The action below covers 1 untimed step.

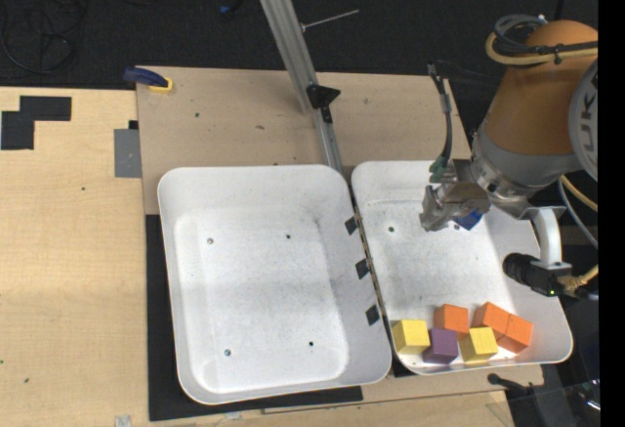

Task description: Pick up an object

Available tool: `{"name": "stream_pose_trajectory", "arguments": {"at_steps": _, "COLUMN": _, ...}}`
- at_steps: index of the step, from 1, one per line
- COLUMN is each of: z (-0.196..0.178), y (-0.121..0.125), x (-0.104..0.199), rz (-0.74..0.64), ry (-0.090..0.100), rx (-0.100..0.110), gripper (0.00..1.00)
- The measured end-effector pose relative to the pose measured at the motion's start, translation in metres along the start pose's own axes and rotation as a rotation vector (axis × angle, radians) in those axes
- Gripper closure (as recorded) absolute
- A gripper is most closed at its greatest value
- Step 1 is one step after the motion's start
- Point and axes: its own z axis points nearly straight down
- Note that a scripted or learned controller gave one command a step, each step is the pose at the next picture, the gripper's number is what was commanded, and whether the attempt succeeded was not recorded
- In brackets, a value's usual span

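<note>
You are looking down on a light wooden bench (68,249) that fills the left and centre of the frame, with a dark floor and loose cables along the top. A ridged metal rail (293,49) slants from the top centre down to the gap between the bins, and a small blue and yellow clamp (148,78) sits at the bench's upper left corner.

The arm (542,112) comes in from the right edge, its orange band high at the upper right and its grey wrist angled down and left. Its gripper (444,210) hangs over the upper part of the right bin, with something blue just beside it; you cannot tell how far the claw is open or whether it has hold of anything.

The left bin (195,210) takes the lower centre of the frame. The right bin (410,259) sits touching it, and along its bottom edge lies a cluster of blocks: a yellow block (411,333), a purple block (444,345), a second yellow block (479,343), and orange blocks (506,324) behind and to the right.
</note>
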Motion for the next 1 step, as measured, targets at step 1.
{"name": "stream_pose_trajectory", "arguments": {"at_steps": 1, "z": 0.0186, "y": 0.0034, "x": 0.0577, "rz": 0.0, "ry": 0.001, "rx": 0.003, "gripper": 1.0}}
